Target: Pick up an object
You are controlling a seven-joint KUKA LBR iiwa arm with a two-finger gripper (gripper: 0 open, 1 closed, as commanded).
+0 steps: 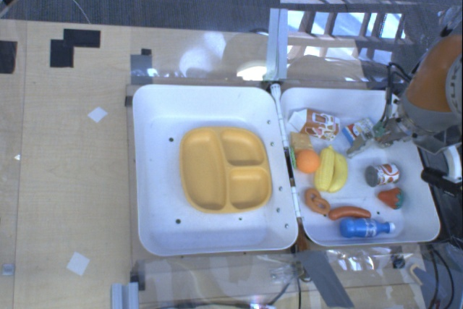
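Honestly, the gripper (362, 141) hangs over the right bin (427, 224), claw state unclear; crowded near the banana bunch (331, 168), it may grab nothing.

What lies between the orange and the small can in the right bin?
The camera view shows the banana bunch between the orange and the small can.

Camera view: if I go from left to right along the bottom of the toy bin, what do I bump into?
Pretzel → sausage → blue bottle → strawberry
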